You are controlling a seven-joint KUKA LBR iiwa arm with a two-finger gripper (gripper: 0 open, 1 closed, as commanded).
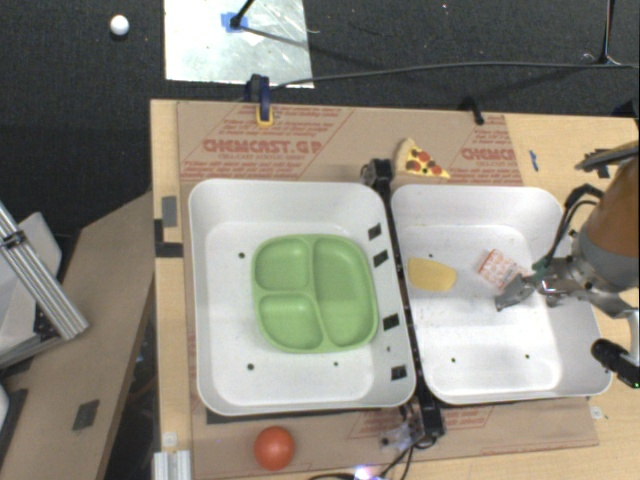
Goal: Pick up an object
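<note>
Seen from above at a slant, a bench covered with brown cardboard [300, 143] holds two shallow white bins side by side; left of the bench lies a strip of metal rail [40, 288]; on the dark floor beyond sit one small white ball [119, 25] and one shiny sheet [237, 26] with a blue mark.

The left bin [215, 228] holds one thing: a green divided plate [314, 292] with three compartments, lying flat near the middle; in front of this bin, on the cardboard, rests one orange-red ball [274, 447]; behind it, one blue and yellow clamp [261, 99] grips the cardboard's far edge.

Between the bins, at their far corners, one toy pizza slice [422, 161] lies on the cardboard, outside both bins.

The right bin [470, 368] holds two things: one flat yellow piece [432, 274] near its left wall, and one small pink and white patterned packet [497, 266] just right of it, apart from it.

The gripper [520, 294] comes in from the right over this bin, its tip just below and right of the packet, very near it; whether it touches the packet cannot be told; whether the claw is wide or closed cannot be told, and nothing is seen between its fingers; the grey arm [610, 238] covers the bin's right wall.
</note>
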